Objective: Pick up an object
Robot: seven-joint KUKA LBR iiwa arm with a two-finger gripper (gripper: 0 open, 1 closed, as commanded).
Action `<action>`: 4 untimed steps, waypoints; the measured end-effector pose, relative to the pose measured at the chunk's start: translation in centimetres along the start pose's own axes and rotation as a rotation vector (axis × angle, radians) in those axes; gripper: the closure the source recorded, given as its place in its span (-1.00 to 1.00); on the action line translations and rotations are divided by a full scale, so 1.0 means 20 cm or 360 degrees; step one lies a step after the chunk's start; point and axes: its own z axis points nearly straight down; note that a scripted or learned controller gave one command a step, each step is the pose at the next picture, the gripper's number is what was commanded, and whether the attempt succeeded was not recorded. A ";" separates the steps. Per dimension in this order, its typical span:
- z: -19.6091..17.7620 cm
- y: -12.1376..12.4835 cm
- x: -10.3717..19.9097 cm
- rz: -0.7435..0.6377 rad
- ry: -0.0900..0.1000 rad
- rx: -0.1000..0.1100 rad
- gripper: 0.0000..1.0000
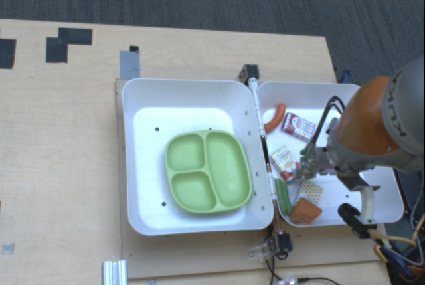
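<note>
**Grasp Assessment: Right Bin Contents**

Gripper (300, 172) position: low in the right bin (392, 210), amid small items. We cannot tell whether the fingers are parted or closed; the wrist hides them.

We judge the nearest candidates to be the small patterned packet (282, 158) just left of the gripper and the orange-brown wedge (306, 211) below it, near the bin's front wall. The packet looks light, thin and possibly slippery; we recommend taking it across its short sides. Its long axis runs diagonally. The wedge looks firmer and easier to pinch.

The sausage (274, 117) lies farther back, long axis slanted toward the bin's far corner. The left bin (143, 144) holds a green divided plate (208, 171).
</note>
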 end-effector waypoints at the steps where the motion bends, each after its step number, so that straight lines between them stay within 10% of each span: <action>1: -0.40 0.55 0.12 -0.0002 0.0001 0.0036 1.00; 2: -0.44 0.88 0.00 -0.0003 0.0000 0.0040 1.00; 3: -0.44 0.88 0.00 -0.0004 0.0000 0.0039 -1.00; 4: 0.06 0.70 -0.10 -0.0001 0.0000 0.0039 -1.00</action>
